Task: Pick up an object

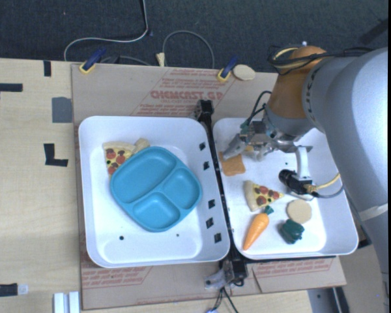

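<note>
My gripper [242, 151] hangs low over the back left part of the right bin [332, 237], close to the wall between the two bins. A brown toast-like square [233, 167] lies on the bin floor right under its tip; whether they touch is unclear. Further forward in the same bin lie a pizza slice [259, 193], an orange carrot [255, 229], a beige round piece [299, 211] and a dark green piece [291, 231].
The left bin [94, 142] holds a blue divided plate [156, 188] with a second pizza slice [117, 155] behind it. The arm's grey body [352, 109] covers the right bin's back right corner. A black cable connector [293, 180] hangs over the right bin.
</note>
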Robot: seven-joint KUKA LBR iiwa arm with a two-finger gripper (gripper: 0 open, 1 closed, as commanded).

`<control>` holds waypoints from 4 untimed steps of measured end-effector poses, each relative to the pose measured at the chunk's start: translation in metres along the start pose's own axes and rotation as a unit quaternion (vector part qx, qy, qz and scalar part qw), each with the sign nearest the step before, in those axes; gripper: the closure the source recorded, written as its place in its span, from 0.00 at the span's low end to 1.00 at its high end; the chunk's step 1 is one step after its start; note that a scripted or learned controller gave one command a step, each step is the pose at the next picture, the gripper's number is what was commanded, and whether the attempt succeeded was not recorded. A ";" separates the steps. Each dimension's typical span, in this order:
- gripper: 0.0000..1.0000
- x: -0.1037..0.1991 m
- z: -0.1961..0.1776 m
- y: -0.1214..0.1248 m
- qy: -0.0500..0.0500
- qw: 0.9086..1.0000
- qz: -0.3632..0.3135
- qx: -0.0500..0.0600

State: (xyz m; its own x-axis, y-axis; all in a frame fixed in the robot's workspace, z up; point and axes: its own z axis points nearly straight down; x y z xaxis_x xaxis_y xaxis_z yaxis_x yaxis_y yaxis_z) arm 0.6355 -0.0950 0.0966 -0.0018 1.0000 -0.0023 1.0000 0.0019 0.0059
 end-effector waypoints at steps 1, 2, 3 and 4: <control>0.00 0.000 0.000 0.000 0.000 1.000 0.000 0.000; 0.00 0.000 0.012 0.019 0.001 1.000 0.000 0.004; 0.00 -0.002 0.012 0.031 0.003 1.000 0.001 0.010; 1.00 -0.004 0.002 0.030 0.000 1.000 0.001 0.010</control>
State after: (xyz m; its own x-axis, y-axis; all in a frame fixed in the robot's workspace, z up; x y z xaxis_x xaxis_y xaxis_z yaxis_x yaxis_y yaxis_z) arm 0.6659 -0.0987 0.0948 0.0000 1.0000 -0.0013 0.9999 0.0000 -0.0147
